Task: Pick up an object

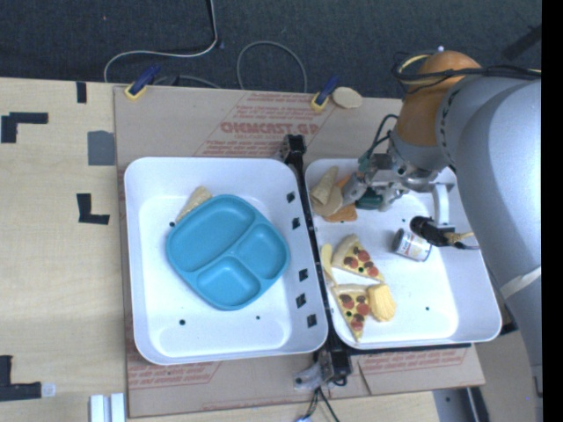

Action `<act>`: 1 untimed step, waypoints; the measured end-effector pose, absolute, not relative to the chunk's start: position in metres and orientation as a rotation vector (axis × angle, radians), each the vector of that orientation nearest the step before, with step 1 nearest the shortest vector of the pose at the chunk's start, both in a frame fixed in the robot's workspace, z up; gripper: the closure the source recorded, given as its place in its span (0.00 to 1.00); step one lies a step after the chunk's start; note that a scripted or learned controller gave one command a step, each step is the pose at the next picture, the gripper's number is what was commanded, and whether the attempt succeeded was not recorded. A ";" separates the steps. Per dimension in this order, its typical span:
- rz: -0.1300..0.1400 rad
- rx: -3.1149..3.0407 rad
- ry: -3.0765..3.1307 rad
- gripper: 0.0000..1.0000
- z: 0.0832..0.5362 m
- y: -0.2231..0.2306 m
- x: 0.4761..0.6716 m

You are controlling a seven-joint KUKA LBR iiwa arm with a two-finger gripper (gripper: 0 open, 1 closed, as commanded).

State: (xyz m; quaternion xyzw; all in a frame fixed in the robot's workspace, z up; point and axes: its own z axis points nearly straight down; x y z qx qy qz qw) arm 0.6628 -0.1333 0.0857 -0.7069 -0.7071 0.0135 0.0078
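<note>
Where cardboard (255, 126) lines the wooden bench (53, 236), the pincer (356, 192)'s state is unclear.

Grey arm (501, 174) with orange band reaching in from the right, hand (365, 190) lowered into the far left corner of the right bin (440, 319). Fingers hard to make out against the clutter. Just beside the hand, toward the divider: a pale wedge-shaped piece and an orange-brown piece (332, 199), touching each other. Nearer the camera from the hand: two pizza slices (356, 262), one with a yellow round piece (382, 302) on it. To the hand's right: a small can (411, 245) on its side. Well apart from the hand, in the left bin (154, 323): a blue divided plate (228, 250), tan piece tucked at its far edge.
</note>
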 end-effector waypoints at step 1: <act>0.040 -2.223 -2.210 0.00 0.086 -0.125 0.662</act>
